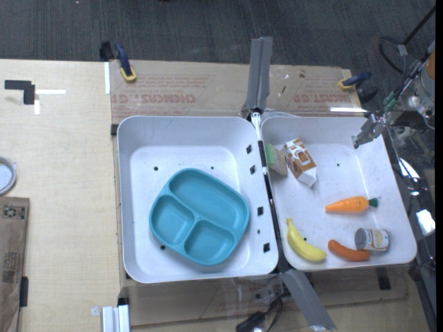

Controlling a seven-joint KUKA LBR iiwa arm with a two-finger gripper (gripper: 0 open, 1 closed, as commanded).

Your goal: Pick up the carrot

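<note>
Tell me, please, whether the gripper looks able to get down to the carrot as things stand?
Probably yes: the carrot lies apart from its neighbours in the right bin, uncovered, and the gripper is near that bin's far right corner.

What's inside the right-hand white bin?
The right bin holds a carrot, a banana, a small carton, a can and an orange-red piece beside the can. Whatever lies beneath them is covered.

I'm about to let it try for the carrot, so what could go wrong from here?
The claw sits at the right bin's far right corner, well away from the carrot, so it might come down off target. The sausage is orange too and could be taken instead. The can lies near the carrot's green end and may get bumped.
</note>
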